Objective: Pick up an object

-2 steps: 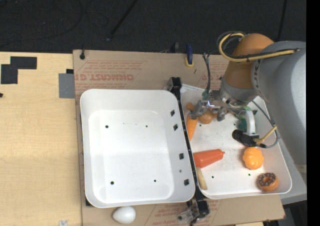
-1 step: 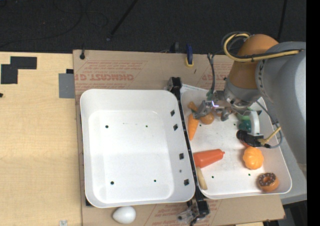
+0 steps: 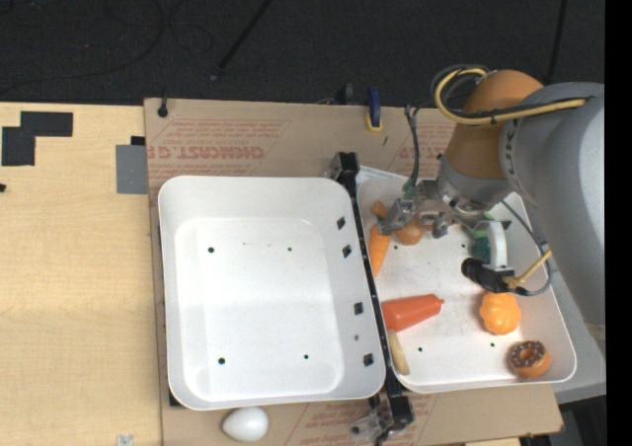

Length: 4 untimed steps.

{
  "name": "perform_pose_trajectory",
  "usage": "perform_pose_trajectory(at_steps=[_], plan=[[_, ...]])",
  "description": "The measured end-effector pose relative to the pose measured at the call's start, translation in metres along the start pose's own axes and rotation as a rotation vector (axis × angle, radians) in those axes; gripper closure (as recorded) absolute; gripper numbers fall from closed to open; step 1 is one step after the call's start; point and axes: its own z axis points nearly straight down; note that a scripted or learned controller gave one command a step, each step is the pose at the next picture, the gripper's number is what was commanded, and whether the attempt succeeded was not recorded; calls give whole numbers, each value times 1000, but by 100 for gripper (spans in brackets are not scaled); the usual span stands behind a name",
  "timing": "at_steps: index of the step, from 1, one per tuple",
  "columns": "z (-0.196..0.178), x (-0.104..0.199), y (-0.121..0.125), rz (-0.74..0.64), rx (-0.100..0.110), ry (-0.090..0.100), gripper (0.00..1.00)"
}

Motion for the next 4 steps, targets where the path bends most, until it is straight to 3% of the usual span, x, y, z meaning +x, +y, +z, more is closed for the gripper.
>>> perform_pose_trajectory(at_steps=[2,4], plan=[[10,-60,0,0,19,8,0],[9,-10,-1,-2,19,4,0]])
